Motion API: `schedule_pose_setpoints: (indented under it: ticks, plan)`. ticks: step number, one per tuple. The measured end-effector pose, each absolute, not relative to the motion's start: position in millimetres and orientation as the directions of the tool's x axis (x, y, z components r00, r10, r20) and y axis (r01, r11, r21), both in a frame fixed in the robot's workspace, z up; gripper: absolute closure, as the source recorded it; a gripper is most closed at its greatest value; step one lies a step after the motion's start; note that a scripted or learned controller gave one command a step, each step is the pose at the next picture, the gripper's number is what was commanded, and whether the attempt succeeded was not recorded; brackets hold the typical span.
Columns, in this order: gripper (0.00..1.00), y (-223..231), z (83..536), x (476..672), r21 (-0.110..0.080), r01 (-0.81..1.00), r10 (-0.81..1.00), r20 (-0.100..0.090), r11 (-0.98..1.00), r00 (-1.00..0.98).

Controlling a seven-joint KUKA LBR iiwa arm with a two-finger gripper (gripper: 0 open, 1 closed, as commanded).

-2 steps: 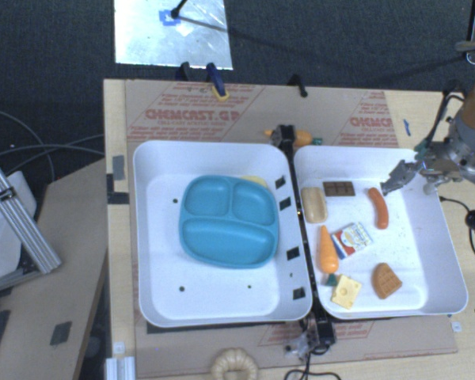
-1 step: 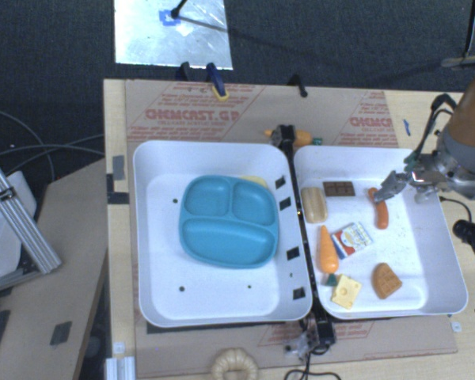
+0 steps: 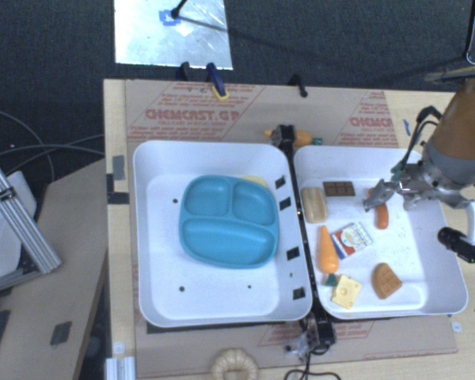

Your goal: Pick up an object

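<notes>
arm: reaches in from right, wrist bent low | gripper [image 3: 386,193]: pointing left | jaws: spread apart

slanted overhead view of both bins [image 3: 222,153]
</notes>
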State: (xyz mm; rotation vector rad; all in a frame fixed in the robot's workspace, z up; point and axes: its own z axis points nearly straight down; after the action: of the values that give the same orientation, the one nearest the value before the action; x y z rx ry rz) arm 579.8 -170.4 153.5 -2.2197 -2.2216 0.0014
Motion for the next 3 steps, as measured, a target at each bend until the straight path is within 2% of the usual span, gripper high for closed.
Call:
schedule_pose_setpoints:
  ticks: [2, 3]
  plan:
    - [0.0, -168, 84, 581.1, 0.0, 1.0, 1.0, 0.0, 0.0, 0.0]
    - [1.0, -169, 95, 581.9, 0.003, 1.0, 1.0, 0.0, 0.0, 0.0]
